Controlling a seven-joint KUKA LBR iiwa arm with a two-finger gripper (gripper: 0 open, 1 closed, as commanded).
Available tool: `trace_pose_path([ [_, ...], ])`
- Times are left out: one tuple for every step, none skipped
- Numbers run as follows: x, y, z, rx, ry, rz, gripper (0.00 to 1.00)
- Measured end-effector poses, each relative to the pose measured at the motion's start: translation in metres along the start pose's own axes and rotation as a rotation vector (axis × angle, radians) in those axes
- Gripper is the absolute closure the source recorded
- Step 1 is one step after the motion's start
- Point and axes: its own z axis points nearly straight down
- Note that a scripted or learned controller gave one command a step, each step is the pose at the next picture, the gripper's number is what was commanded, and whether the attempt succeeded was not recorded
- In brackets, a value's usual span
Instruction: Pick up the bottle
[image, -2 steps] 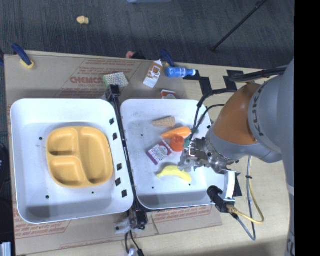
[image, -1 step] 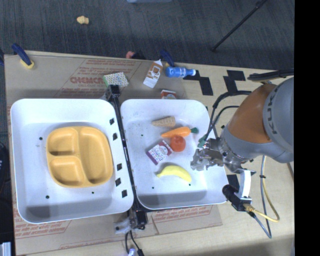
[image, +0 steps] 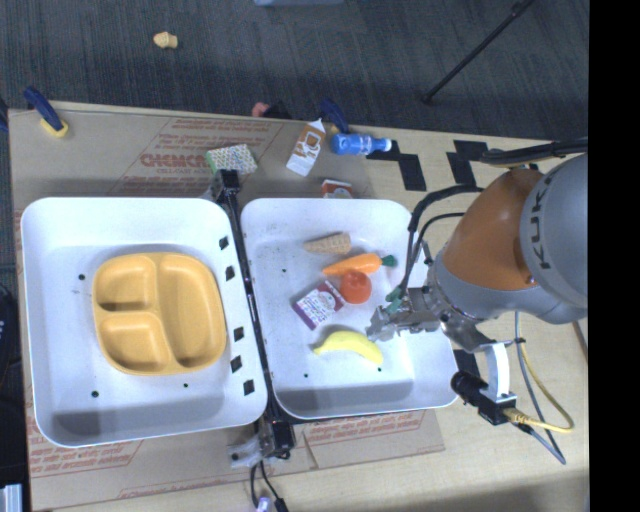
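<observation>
Camera view from above: the table (image: 90, 135), covered with printed cardboard, carries two shallow white bins side by side. The grey arm (image: 520, 250), with its orange band, reaches in from the right and bends over the right bin's (image: 270, 225) right edge. The left bin (image: 50, 240) holds a yellow divided plate (image: 160, 310) with three compartments.

At the arm's end the hand (image: 392, 318) sits low over the right side of the right bin, just beside the banana (image: 348, 346) and near the orange ball (image: 356, 287). Whether its fingers are spread or closed I cannot tell; they blur into the wrist hardware, and nothing is visibly held between them.

Inside the right bin lie a carrot (image: 352, 265), the banana, a small purple packet (image: 318, 304), the orange ball touching the carrot, and a tan cone-shaped piece (image: 328, 243) nearest the far wall.

The bottle (image: 358, 145), blue, lies on its side on the table beyond the right bin, well apart from the hand. Beside it lies a small carton (image: 306, 148).
</observation>
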Motion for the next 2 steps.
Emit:
trace_pose_path([
  [0.011,0.0,-0.031,-0.003,-0.002,0.221,1.0],
  [-0.035,-0.001,-0.023,-0.002,-0.002,0.28,1.0],
])
